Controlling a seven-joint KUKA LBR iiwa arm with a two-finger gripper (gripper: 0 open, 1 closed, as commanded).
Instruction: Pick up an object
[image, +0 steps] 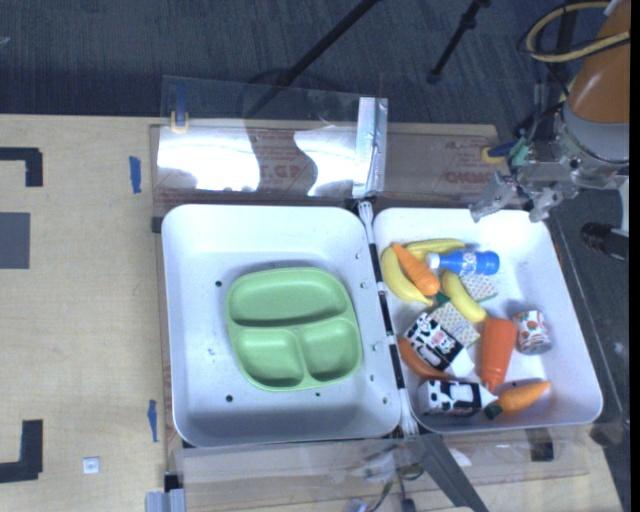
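my gripper (512, 203) is up by the far right corner of the right bin (575, 330) | can't tell if it's spread | toys like the blue bottle (466, 263) lie in that bin | green tray (294, 326) in left bin (190, 330)

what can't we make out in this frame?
- Gripper: small and blurred above the right bin's far rim; finger state unreadable.
- Arm: cut off by the top and right frame edges.
- Toy pile: items overlap, so lower ones are partly hidden.
- Small can: label too small to read.
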